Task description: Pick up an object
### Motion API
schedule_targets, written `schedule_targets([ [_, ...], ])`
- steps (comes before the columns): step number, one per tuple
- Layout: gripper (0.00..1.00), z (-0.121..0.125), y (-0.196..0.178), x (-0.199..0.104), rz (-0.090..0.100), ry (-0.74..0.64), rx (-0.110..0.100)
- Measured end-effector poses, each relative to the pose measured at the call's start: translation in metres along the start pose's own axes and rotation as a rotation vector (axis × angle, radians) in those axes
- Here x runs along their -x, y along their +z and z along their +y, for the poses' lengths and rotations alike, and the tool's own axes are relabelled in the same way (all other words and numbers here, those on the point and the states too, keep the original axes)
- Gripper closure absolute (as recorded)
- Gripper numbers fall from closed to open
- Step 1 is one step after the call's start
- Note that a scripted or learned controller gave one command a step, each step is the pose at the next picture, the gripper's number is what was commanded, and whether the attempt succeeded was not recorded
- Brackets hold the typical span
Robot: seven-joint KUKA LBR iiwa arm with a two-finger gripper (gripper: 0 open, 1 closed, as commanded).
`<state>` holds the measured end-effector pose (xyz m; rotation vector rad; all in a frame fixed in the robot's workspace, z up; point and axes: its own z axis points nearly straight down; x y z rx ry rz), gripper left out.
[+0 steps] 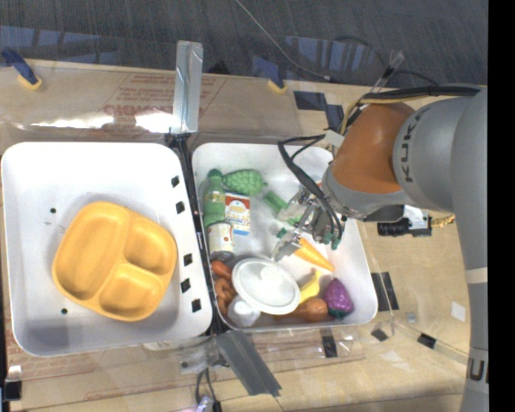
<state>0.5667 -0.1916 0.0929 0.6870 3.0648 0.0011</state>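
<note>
My gripper (299, 233) hangs low over the right bin (240, 157), near its right wall. Its fingers point down-left toward an orange carrot-like piece (316, 255) lying just below them. A white round lid or bowl (264, 283) rests left of that piece. A yellow banana shape (310, 287) and a purple fruit (336, 297) lie near the bin's front right corner. A green bottle with a red and white label (216, 217) lies along the bin's left side, with a green bumpy toy (244, 181) at its top. Nothing is seen held between the fingers.
The left bin (34, 170) holds a yellow divided tray (113, 259). Orange and brown food toys (223, 287) crowd the right bin's front left. Black cables (296, 157) loop from the wrist over the bin's back. A metal clamp (187, 88) stands behind the divider between the bins.
</note>
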Motion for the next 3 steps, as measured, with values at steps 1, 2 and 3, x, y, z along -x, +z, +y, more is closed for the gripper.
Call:
schedule_targets([
  [1,0.0,-0.039,-0.002,-0.044,-0.005,0.219,0.002],
  [2,1.0,-0.036,-0.013,-0.042,-0.009,0.209,0.003],
  [3,1.0,0.03,-0.159,-0.074,-0.009,0.218,0.004],
])
